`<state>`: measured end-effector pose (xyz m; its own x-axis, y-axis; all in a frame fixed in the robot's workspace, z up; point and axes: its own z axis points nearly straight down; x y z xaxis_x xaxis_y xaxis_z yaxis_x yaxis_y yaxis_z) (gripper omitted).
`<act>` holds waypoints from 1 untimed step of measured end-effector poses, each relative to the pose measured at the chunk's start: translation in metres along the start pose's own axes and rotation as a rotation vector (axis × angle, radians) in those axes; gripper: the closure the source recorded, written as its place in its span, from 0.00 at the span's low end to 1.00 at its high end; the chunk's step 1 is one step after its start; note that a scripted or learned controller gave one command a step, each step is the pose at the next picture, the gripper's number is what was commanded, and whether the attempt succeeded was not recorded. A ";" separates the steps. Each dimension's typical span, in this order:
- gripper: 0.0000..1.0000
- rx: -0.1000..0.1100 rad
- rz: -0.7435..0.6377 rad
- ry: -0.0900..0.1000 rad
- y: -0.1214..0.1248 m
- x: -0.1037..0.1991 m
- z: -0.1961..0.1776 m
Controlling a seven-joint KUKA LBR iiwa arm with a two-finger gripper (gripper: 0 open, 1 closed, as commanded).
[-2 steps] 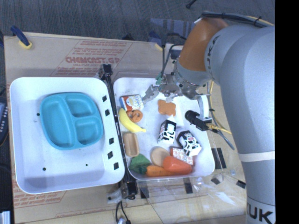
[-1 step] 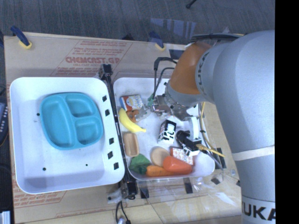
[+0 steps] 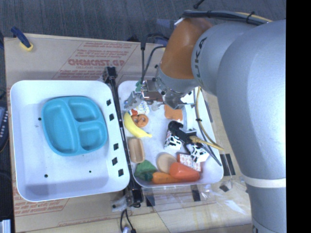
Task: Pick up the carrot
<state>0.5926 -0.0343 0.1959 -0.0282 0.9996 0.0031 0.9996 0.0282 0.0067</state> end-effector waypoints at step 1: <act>0.00 0.011 -0.055 -0.005 -0.024 -0.077 0.021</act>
